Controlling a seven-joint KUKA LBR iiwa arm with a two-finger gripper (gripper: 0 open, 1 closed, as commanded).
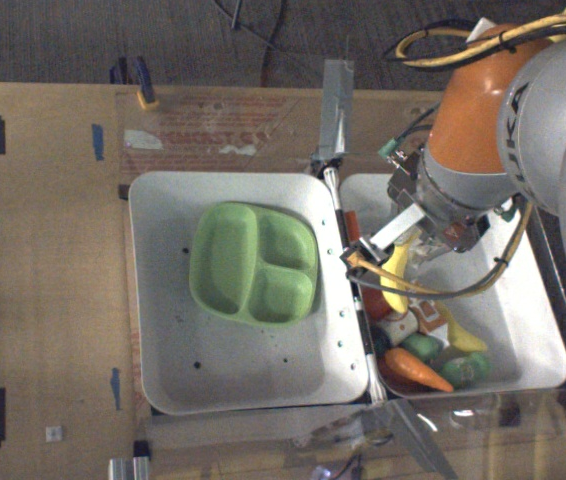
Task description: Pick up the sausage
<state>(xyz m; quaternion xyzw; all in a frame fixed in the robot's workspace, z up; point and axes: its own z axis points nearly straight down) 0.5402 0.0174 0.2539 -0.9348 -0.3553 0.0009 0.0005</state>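
Near edge, right bin (548,363): a heap of toy food crowds its near-left corner.
- Orange carrot (415,368) lies nearest, tip pointing right.
- Green pieces (466,368) just beside it; too small to name.
- Red-and-white box (426,318) behind the carrot, with a yellow piece (465,338) to its right.

Sausage (376,303): most likely the reddish-brown piece against the bin's left wall. It is mostly hidden by a banana (394,276), so this is not certain.

Gripper (404,255) is low over the same spot, just above the banana. Cannot tell whether it is open or closed; nothing seen held in it. Arm (483,108) with its orange band fills the space above the bin's far half.

Left bin (148,308): a green divided tray (255,263) sits toward its far right.

Farther: a metal post (335,108) rises between the bins; blue tape (97,140) on the bench; dark cables (248,3) on the floor beyond.
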